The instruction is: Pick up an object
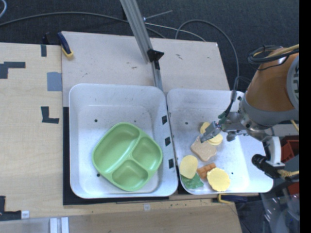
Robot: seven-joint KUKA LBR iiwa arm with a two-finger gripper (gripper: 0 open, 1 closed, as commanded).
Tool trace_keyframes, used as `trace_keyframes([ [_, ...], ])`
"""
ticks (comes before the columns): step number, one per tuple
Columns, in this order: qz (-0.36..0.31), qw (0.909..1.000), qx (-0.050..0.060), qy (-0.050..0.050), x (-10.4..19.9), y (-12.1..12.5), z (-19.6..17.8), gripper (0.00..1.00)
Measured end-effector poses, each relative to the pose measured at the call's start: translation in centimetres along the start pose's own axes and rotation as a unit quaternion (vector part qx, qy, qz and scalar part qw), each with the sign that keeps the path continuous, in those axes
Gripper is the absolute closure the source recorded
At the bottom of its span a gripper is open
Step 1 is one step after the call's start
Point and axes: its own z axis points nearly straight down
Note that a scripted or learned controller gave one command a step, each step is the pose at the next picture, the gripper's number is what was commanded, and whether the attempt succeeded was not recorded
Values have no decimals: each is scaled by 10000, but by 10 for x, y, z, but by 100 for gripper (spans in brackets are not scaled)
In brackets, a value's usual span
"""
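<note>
Toast-like tan piece [204,150] sits in right bin [192,101], mid-pile w/ yellow rounds. Gripper [210,136] hangs just above its top edge; can't tell if fingers spread or closed. Best approach, imo: descend straight, centre on tan piece, avoid yellow disc [212,132] beside it.
</note>
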Motion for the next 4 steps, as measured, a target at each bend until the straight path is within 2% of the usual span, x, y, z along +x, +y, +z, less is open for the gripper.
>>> trace_keyframes([
  [1,1,10000,3,1,0,0,0,0],
  [2,4,10000,34,2,9,-8,53,0],
  [3,7,10000,32,1,4,-13,98,0],
  [4,11,10000,-7,-4,4,-12,127,0],
])
